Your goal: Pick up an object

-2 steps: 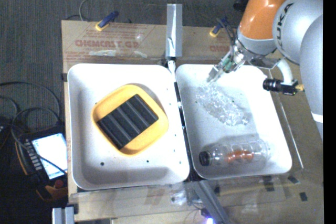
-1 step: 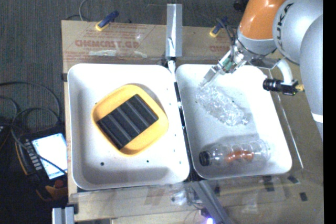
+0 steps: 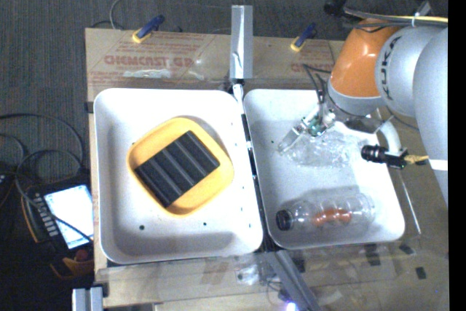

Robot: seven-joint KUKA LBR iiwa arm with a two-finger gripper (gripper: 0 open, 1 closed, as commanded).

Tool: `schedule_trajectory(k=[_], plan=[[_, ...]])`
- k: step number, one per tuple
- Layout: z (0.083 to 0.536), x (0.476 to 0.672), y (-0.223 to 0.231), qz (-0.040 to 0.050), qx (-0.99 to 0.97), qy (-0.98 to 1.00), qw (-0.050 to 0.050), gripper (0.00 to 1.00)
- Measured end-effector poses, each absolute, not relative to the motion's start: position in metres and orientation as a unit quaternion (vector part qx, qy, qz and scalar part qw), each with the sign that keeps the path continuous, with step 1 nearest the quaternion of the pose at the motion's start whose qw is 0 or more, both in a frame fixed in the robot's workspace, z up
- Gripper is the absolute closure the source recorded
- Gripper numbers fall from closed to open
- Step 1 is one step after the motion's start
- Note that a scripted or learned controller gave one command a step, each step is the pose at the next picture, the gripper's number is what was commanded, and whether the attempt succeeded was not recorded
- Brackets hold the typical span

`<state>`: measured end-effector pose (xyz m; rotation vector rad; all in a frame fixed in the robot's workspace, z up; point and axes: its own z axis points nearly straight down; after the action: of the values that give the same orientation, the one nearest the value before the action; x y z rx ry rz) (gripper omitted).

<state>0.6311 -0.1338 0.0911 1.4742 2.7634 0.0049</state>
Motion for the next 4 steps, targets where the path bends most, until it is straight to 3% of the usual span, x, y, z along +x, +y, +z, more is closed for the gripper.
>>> schedule_trajectory(k=[2, 3, 4], plan=[[0.091, 0.612, -0.112, 0.0044, 0.542, 0.841, 0.008, 0.00], [0.090, 0.654, -0.122, 0.0007, 0.421, 0.907, 0.005, 0.00], [0.103, 0.655, -0.121, 0.0024, 0.421, 0.907, 0.008, 1.00]])
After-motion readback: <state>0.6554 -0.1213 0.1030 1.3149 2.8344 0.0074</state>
